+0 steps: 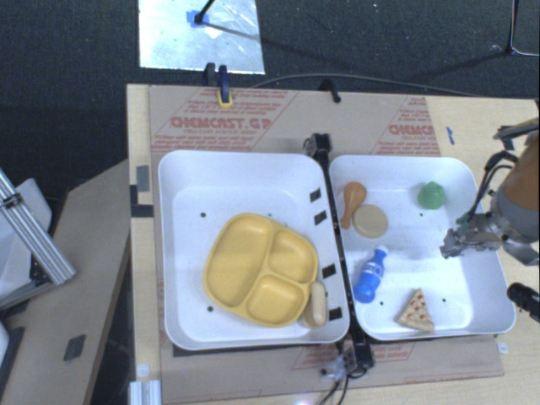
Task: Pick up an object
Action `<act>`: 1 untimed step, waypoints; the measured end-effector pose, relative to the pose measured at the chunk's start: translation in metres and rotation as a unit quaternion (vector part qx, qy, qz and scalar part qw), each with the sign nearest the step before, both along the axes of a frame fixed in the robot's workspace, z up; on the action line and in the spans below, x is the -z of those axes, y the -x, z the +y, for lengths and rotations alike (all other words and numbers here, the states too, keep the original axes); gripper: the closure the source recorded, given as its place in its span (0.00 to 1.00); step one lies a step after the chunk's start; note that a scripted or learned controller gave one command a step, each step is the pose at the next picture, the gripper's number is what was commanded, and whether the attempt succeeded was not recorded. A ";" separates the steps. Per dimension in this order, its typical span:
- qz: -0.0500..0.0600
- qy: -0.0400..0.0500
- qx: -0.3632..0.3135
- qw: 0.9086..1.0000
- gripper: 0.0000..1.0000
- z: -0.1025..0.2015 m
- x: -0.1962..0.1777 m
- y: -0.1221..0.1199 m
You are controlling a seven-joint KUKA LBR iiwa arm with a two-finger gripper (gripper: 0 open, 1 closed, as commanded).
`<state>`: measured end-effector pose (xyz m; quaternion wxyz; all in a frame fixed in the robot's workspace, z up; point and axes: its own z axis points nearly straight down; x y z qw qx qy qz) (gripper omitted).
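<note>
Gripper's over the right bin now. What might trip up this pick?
The gripper sits near the right bin's right wall, with bare floor beneath; closing here likely grabs nothing. The pizza slice lies flat, so fingers may slide over it. The blue bottle rests by the divider, crowding an approach.

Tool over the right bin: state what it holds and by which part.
Nothing shows in the tool; it sits above bare bin floor, apart from the green ball and pizza slice.

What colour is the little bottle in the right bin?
Blue with a white cap; the bottle shows best in the camera view.
</note>
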<state>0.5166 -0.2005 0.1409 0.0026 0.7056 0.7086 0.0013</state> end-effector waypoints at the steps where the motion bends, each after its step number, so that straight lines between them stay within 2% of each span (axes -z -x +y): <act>1: -0.001 0.001 0.000 1.000 1.00 -0.005 -0.062 0.002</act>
